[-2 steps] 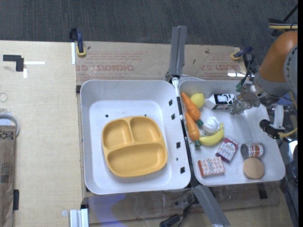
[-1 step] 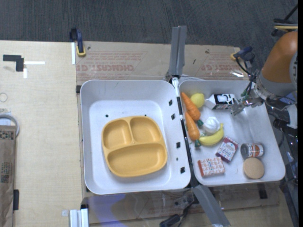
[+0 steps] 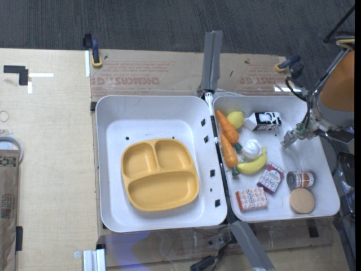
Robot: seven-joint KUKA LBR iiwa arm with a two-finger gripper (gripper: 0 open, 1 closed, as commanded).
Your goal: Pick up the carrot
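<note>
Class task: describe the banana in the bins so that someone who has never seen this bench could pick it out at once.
Start at the right bin, the one packed with toy food, not the left bin with the yellow plate. Near its left wall lie two carrots; the banana curves out beside the lower one. It is the one long yellow curved thing; the lemon is yellow but round.

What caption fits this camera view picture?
Gripper hovers over the right bin, away from the carrot at its left wall.

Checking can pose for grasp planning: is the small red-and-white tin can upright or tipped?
Tipped. The small red-and-white tin can lies on its side in the right white bin, label facing up, one round end showing at its left.
</note>
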